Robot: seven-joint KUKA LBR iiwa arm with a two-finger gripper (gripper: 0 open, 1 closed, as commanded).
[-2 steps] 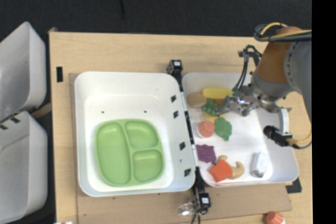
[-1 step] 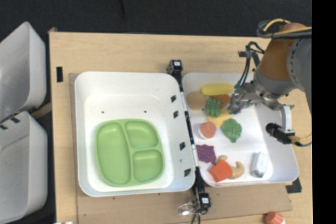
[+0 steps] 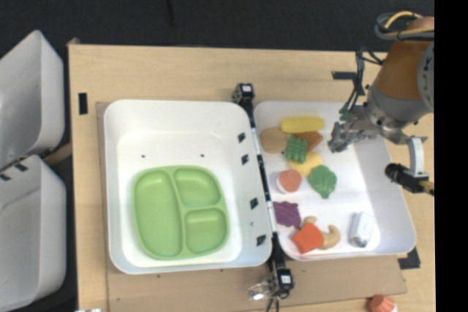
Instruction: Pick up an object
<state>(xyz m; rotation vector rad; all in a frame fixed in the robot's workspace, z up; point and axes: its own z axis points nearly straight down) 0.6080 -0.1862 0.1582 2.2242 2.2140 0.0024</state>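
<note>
Overhead, gripper point(image 3: 341, 135) hovers in right bin point(image 3: 387, 230) beside yellow toy point(image 3: 301, 125); grip state cannot be made out.

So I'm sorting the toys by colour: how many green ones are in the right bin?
2. A ridged green piece sits near the bin's top, below the yellow piece; a leafy green piece lies mid-bin, right of the pink disc. Others may hide under the pile.

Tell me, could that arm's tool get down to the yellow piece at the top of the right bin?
Probably yes. The tool hangs just right of the yellow piece, with bare bin floor between them. An orange piece touches its lower edge, which might crowd a grasp.
</note>
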